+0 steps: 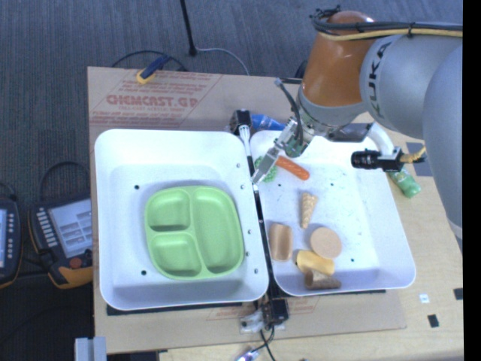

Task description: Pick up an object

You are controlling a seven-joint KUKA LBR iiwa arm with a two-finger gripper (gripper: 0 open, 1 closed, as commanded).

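Arm (391,59): grey KUKA with orange band, entering from the right, bent down over the far left corner of the right bin.
Gripper (264,170): low over the right bin's left edge, fingers pointing down-left; spread or pressed together, cannot tell; nothing visibly between them.
Carrot (293,169): orange toy carrot with green top, lying in the right bin just beside the gripper tip; contact cannot be judged.
Ice-cream cone (307,207): tan, tapered, lying near the middle of the right bin.
Bread piece (280,241): light brown oblong, near the right bin's left wall.
Round slice (326,242): pinkish-tan disc, just right of the bread piece.
Yellow piece (314,262): blocky, toward the near edge, touching a brown item (322,281) below it.
Right bin (376,224): shallow, white, holding all the toy food.
Left bin (128,164): shallow, white, holding a green divided plate (194,231) with three compartments.
Bench (143,100): brown board under both bins, printed lettering at the far left.
Green object (406,183): small, outside the right bin's far right corner.
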